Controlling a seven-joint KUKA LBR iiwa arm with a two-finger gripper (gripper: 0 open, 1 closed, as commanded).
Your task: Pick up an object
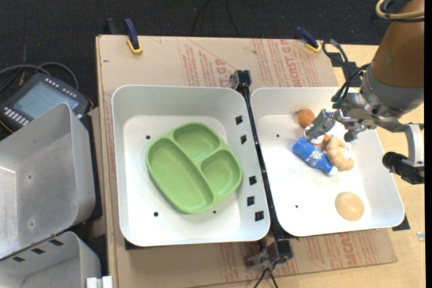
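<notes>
- The worktop (175, 54) is a brown board bearing two shallow white bins side by side; the left bin (128, 111) holds a green divided plate (194, 166), and the right bin (378, 212) holds every loose thing worth picking.
- The arm (401, 44) reaches in from the right, and the end effector (335, 123) hangs low over the far middle of the right bin with its fingers spread apart and nothing between them.
- Just below it lie a blue carton (312, 154) and a knobbly tan piece (339, 154), touching each other; an orange ball (306, 117) sits just to the left.
- A pale round bun (349, 206) rests alone near the front wall, well apart from the rest.
- To do this step well, I judge the fingers should straddle one item only, probably the tan piece, descending straight so the carton is not nudged.
- Open room lies on the bin's left floor and around the bun; the divider wall between the bins and the far wall stand close to the cluster, so sideways travel there is tight.
</notes>
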